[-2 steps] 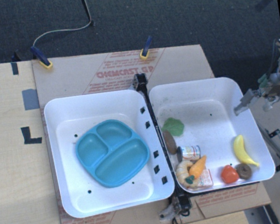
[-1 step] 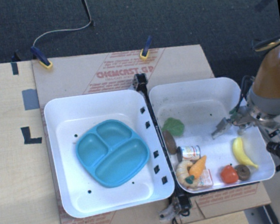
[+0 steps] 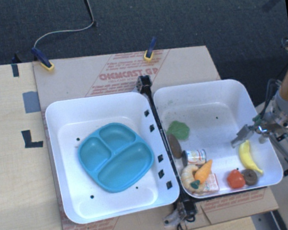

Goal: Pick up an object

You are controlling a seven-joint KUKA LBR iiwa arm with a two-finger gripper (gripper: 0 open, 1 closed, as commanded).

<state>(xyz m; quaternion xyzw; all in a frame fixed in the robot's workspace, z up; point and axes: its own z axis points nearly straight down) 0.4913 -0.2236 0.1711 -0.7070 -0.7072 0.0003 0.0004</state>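
Observation:
The right bin point(image 3: 200, 95) holds several toy foods. A yellow banana point(image 3: 249, 157) lies near its right wall, with a red tomato point(image 3: 235, 179) and a brown ring point(image 3: 250, 177) just in front of it. An orange carrot point(image 3: 203, 171), a pale pastry point(image 3: 188, 175) and a small labelled can point(image 3: 196, 156) cluster at the front left. A green lump point(image 3: 178, 130) and a dark brown piece point(image 3: 174, 146) sit by the divider. My gripper point(image 3: 249, 132) hangs over the bin's right rim, just above the banana's top end. Nothing shows held in it.
In the left bin point(image 3: 59, 124) lies a blue divided plate point(image 3: 117, 156). Black clips point(image 3: 144, 82) join the two bins along the centre. The bins rest on cardboard point(image 3: 121, 72) held by two yellow-and-blue clamps. The back half of the right bin is bare white floor.

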